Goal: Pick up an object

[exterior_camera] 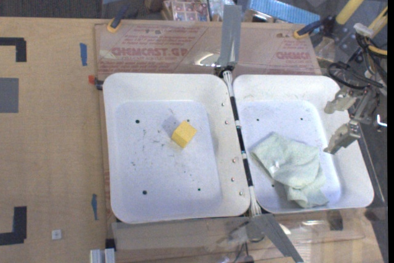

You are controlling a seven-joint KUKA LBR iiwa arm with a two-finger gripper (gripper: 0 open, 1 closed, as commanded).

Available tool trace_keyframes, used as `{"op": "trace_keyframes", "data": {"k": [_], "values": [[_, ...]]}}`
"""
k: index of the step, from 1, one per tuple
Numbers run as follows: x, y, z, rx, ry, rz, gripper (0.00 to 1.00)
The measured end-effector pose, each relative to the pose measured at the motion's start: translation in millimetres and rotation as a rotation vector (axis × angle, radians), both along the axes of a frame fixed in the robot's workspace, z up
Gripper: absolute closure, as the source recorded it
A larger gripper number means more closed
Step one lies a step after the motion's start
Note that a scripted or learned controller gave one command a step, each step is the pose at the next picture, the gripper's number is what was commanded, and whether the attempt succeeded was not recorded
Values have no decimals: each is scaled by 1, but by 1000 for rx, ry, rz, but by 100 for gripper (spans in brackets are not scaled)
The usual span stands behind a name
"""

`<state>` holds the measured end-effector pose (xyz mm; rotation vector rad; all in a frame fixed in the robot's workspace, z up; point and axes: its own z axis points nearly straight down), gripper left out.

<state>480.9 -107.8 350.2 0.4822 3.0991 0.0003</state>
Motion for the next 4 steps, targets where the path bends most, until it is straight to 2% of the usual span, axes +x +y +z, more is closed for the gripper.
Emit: {"op": "trace_keyframes", "data": {"k": [1, 2, 3, 4], "values": [[2, -1, 12, -1, -9, -1, 100], [0, 20, 54, -2, -5, 190, 100], [16, 41, 53, 1, -5, -159, 100], [12, 119, -98, 2, 3, -198, 100]]}}
